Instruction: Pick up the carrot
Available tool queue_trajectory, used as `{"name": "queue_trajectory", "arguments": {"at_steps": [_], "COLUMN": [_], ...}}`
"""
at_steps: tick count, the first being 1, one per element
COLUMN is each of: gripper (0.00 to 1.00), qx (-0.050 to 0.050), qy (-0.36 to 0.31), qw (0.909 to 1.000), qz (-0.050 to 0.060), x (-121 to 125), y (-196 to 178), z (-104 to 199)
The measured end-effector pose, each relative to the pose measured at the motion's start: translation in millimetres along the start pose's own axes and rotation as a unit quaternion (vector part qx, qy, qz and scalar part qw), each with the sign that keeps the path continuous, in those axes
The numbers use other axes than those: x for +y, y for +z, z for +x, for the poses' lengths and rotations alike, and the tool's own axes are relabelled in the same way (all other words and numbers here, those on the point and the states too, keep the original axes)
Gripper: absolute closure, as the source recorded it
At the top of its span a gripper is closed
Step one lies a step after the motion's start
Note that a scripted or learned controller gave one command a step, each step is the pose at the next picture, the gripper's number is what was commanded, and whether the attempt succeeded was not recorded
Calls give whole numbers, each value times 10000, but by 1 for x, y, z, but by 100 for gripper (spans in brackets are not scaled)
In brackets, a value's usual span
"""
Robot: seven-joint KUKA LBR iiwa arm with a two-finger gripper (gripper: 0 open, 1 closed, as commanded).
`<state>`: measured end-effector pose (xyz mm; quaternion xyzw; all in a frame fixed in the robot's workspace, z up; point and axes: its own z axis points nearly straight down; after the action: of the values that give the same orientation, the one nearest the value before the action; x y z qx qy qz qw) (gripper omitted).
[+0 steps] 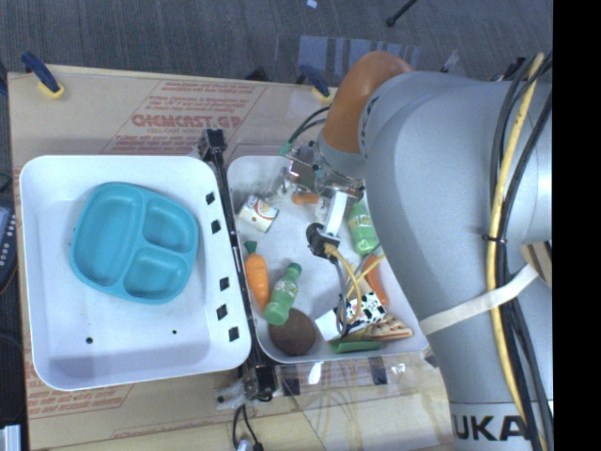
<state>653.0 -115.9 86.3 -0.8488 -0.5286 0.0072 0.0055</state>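
The carrot (256, 279) is orange with a small green top. It lies lengthwise against the left wall of the right bin (242, 173), about halfway along it. My gripper (302, 175) hangs over the back part of the same bin, up and to the right of the carrot and well apart from it. The grey arm and its orange band (364, 90) cover the bin's right side. A small orange piece (302, 197) shows just below the gripper; I cannot tell whether it is held.
Beside the carrot lie a green bottle (282, 294) and a brown round thing (294, 333). A small white carton (257, 214) sits behind it, and a green packet (362, 234) and cow-patterned toy (368, 308) lie to the right. The left bin (56, 346) holds a blue divided plate (134, 241).
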Motion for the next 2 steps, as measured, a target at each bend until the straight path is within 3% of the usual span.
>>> {"name": "queue_trajectory", "arguments": {"at_steps": [1, 2], "gripper": [0, 0], "qx": [28, 25], "qy": [606, 36], "qw": [9981, 10000], "qz": [-65, -28], "x": [14, 12], "y": [-57, -4], "z": [-19, -42]}}
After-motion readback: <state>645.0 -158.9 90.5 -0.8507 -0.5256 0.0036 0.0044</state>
